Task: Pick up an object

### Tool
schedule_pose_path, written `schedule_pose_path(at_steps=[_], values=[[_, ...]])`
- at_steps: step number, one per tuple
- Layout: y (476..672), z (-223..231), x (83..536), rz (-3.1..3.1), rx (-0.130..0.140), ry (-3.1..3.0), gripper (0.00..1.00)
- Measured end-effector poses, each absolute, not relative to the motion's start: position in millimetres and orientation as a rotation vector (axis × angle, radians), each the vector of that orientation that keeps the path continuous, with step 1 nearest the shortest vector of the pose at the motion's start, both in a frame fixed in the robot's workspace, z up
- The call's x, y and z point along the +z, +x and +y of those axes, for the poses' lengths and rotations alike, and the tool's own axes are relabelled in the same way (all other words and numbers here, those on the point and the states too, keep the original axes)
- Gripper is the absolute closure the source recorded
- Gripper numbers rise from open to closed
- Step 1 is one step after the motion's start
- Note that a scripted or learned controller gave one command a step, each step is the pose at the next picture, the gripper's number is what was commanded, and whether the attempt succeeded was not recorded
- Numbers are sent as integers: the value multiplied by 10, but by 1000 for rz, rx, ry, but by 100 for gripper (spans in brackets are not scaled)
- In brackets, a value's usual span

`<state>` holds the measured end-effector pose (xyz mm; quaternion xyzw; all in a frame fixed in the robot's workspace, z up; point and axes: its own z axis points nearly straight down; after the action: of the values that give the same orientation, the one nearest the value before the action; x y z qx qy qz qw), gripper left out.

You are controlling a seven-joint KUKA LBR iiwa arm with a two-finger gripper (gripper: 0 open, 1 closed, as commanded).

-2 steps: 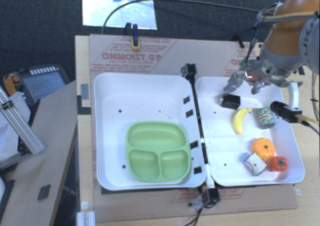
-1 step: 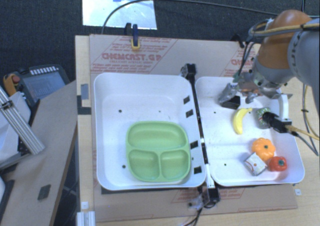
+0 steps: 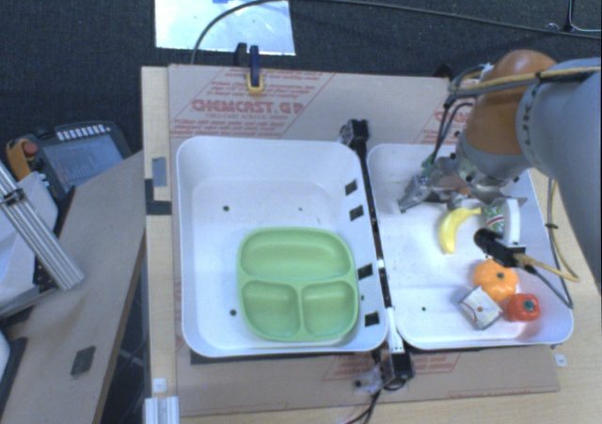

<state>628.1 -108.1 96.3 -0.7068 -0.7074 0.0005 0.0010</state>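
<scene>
While the pincer hovers low in the right bin, grip state indeterminate, nothing is lifted; the banana lies just right of it, ungrasped.

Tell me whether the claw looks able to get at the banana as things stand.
Probably yes. The claw hangs in the right bin, just left of the banana, which lies uncovered, apart from the orange.
</scene>
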Motion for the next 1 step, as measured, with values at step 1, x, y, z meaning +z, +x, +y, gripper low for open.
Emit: schedule_pose_path(at_steps=[1], values=[[6296,-1084,1102,-2225,-4,-2222,100]])
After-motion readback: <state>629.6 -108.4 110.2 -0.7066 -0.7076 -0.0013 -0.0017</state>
